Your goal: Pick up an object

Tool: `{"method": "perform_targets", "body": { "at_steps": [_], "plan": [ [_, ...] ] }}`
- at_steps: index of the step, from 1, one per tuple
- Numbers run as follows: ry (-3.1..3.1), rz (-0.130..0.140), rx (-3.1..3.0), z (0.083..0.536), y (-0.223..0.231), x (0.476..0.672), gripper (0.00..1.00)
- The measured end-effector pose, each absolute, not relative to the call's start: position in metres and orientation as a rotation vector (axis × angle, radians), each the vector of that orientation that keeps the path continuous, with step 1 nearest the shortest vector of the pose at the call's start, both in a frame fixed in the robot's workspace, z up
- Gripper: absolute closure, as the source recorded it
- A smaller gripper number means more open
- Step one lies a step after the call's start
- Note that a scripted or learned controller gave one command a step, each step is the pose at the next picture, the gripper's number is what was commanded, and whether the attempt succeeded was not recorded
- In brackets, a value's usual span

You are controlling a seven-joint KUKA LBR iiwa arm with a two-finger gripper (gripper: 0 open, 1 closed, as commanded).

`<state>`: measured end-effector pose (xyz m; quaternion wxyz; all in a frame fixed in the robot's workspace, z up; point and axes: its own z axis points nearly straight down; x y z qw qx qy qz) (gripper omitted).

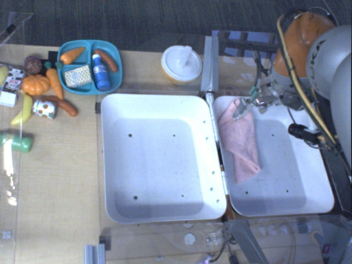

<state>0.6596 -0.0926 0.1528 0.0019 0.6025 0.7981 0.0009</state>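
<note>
**Soft cloth at the gripper, upper part of the right bin**

The one thing in either bin is a pink cloth (241,142); it lies in the right bin (297,199), along its left wall, running from the upper left corner down toward the middle of the frame's right half; the left bin (154,158) holds nothing to pick.

The gripper (245,106) sits at the cloth's upper end, right of centre near the top of the bin; the cloth appears bunched up against its tip there, but whether it is truly pinched, or how far the gripper is spread, I cannot tell at this slant.

By the look of it the cloth is light, limp and creased; it will not slip like hard plastic, yet it will drape and trail, and a thin single layer may pull out of a shallow pinch. A raised fold or the bunched upper end looks the best hold; the flat lower part offers little to bite.
</note>
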Motion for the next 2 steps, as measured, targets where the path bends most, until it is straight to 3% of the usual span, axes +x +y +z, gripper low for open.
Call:
{"method": "perform_targets", "body": {
  "at_steps": [1,2],
  "plan": [
    [2.533,0.013,1.834,0.092,-0.122,0.65,0.0],
    [2.575,-0.01,1.793,0.091,-0.107,0.669,0.0]
  ]
}}
